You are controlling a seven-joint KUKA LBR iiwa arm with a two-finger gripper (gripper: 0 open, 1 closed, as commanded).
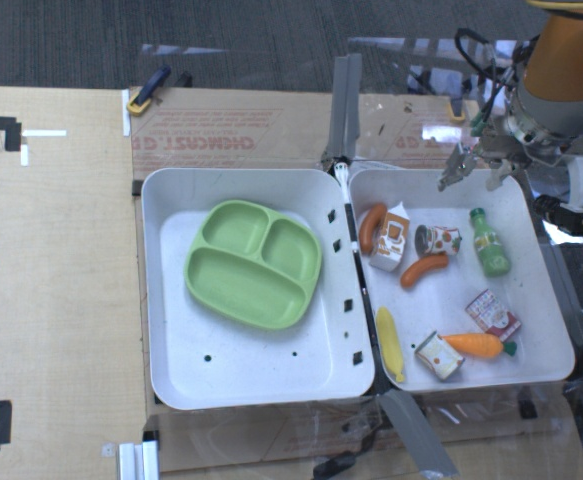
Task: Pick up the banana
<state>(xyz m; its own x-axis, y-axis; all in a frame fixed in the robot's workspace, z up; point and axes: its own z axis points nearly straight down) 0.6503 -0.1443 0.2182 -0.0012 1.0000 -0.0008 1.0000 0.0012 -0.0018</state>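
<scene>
2 white bins (161,298) on cardboard-lined bench (211,128); banana (389,343) lies apart; gripper (477,171) open.

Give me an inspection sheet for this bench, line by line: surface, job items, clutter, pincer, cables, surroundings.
Surface: two white bins side by side; left bin holds a green divided plate; right bin holds the small items.
Job's things: banana lies along the right bin's left wall, near the front, untouched.
Clutter: green bottle, carrot, two sausages, can, small cartons, red packet.
Grippers: pincer hovers over the right bin's back edge, far from the banana, fingers spread, nothing between them.
Cables: black cables loop beside the wrist.
Surroundings: cardboard sheet behind the bins; wooden board to the left.
</scene>
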